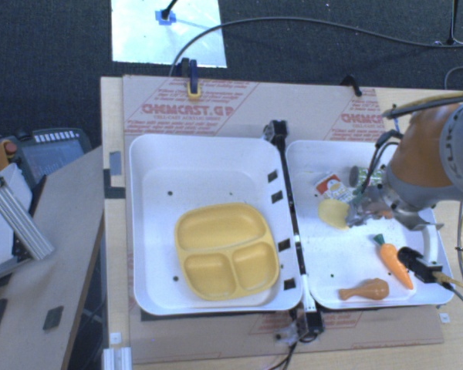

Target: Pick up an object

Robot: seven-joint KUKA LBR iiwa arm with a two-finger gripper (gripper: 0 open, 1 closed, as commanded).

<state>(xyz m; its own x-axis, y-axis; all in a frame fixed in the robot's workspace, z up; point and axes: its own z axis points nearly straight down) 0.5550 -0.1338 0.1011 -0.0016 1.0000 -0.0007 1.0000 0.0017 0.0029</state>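
Left bin (150, 230): yellow divided tray (225, 250). Right bin (324, 280): carrot (394, 264) and drumstick (366, 290) near front; yellow piece (333, 213) and red-white packet (329, 184) beside the jaws (358, 210), whose state cannot be told.

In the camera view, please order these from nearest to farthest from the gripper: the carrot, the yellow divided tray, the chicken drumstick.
Measured from the gripper:
1. Carrot, in the right bin, just below the gripper.
2. Chicken drumstick, near the right bin's front edge.
3. Yellow divided tray, in the left bin.
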